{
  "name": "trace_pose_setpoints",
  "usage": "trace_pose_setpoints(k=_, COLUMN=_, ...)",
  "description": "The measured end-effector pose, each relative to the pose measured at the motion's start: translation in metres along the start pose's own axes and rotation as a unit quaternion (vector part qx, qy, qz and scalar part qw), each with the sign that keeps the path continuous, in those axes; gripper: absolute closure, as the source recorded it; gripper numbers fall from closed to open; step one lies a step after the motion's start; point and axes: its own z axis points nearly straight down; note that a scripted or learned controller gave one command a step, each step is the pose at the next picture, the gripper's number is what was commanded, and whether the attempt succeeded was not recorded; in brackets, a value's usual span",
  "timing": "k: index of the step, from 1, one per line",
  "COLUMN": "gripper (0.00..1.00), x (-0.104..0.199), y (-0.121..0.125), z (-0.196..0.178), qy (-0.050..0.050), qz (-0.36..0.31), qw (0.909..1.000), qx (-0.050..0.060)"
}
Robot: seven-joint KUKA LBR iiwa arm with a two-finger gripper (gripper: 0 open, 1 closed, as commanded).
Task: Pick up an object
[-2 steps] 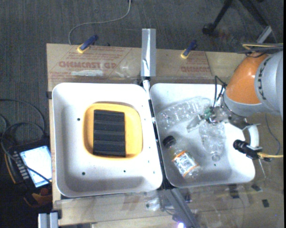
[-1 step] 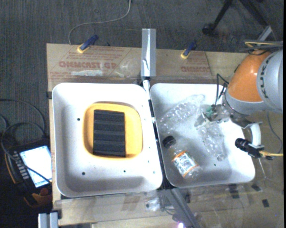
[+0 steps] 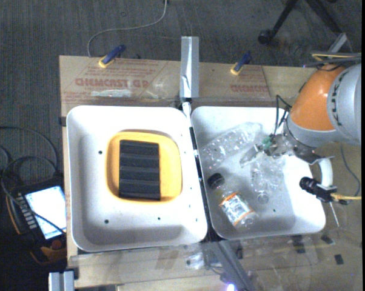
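In the right bin, a crumpled clear plastic bottle lies at the back. A second clear bottle with a black cap and an orange-and-white label lies toward the front. Another clear plastic piece sits between them. A yellow block with a black ribbed top rests in the middle of the left bin. My gripper is low in the right bin, at the right end of the crumpled bottle and just above the clear piece. The wrist and the glare off the plastic hide its tip.
The arm's orange band hangs over the right bin's far right corner. A metal post stands at the back between the bins. Two clamps hold the board's back edge. A tablet and cables lie on the floor at left.
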Motion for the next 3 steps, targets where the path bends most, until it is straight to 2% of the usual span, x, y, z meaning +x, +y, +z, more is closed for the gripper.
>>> trace_pose_setpoints(k=1, gripper=0.00, x=0.004, y=-0.074, z=0.009, qy=0.001, qz=-0.002, qw=1.0000, qx=0.002)
trace_pose_setpoints(k=2, gripper=1.00, x=0.004, y=-0.070, z=-0.004, qy=0.000, qz=-0.002, qw=1.0000, qx=-0.003)
trace_pose_setpoints(k=3, gripper=1.00, x=0.043, y=-0.066, z=0.007, qy=-0.003, qz=-0.043, qw=0.9991, qx=-0.001)
